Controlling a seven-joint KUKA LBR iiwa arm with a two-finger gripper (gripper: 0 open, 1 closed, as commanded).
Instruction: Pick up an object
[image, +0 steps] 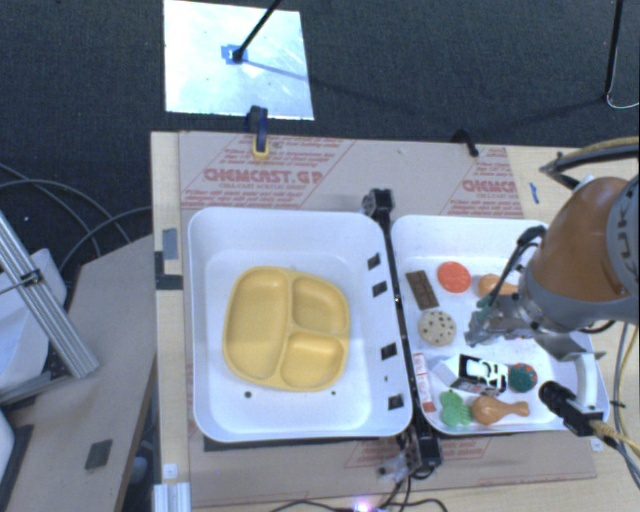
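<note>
The gripper (487, 328) is positioned low over the right-hand shallow white bin (420, 232), at the end of the grey arm with the orange band (590, 245) that enters from the right. Whether its fingers are parted or closed cannot be determined from this view, and nothing is seen held between them. No single target is designated; the candidates lie around the gripper. The nearest appears to be the black-and-white printed block (483, 372), just below the gripper toward the near edge of the bin, its long axis running roughly left to right. The round speckled beige cookie (436, 326) lies just to the gripper's left. The brown chocolate-bar-shaped piece (422, 289) lies farther up and left, its long axis along the bin's depth. The flat orange-red disc (454, 277) sits above the gripper. The green textured ball (521, 377) and the tan toy drumstick (497, 409) lie below and right. The yellow compartmented plastic tray (285, 327) sits in the left-hand white bin (210, 240), well apart. Judgement: a short descent toward the printed block seems the likeliest move.
</note>
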